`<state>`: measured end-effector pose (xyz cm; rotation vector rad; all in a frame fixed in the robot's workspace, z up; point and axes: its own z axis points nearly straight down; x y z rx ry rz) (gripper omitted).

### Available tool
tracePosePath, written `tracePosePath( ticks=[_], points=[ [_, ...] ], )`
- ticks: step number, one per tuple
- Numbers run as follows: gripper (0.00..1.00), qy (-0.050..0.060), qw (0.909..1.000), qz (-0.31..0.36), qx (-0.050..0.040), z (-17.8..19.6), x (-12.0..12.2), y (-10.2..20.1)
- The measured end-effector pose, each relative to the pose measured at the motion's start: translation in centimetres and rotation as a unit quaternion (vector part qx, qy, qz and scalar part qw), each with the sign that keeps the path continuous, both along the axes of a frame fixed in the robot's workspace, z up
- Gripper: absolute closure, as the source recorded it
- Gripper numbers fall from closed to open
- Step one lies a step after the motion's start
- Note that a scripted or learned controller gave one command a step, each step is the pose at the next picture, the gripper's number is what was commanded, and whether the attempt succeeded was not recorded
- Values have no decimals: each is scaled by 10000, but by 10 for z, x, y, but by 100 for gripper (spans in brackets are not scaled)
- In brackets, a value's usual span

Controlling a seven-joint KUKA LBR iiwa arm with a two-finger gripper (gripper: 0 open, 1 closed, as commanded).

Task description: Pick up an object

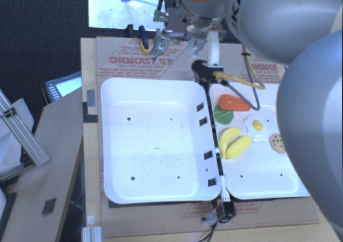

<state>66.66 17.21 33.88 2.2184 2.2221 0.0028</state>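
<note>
My gripper hangs high over the cardboard behind the left bin's back rim. Its two fingers stand apart, open, with nothing between them. The objects all lie in the right bin. An orange carrot with a green leafy end rests near the divider at the back. In front of it lie yellow bananas. A fried egg is to their right, and a tan cookie lies partly under the arm's grey body.
The arm's big grey body covers the right bin's right part. Black clips line the seam between the bins. A blue and yellow clamp sits on the cardboard just left of the gripper.
</note>
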Motion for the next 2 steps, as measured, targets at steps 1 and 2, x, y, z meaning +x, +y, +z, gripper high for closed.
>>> tracePosePath(
  ticks=[1,2],
  points=[
    [0,0,10000,0,0,0,0,0],
    [100,-17,10000,14,1,12,1,0]
  ],
)
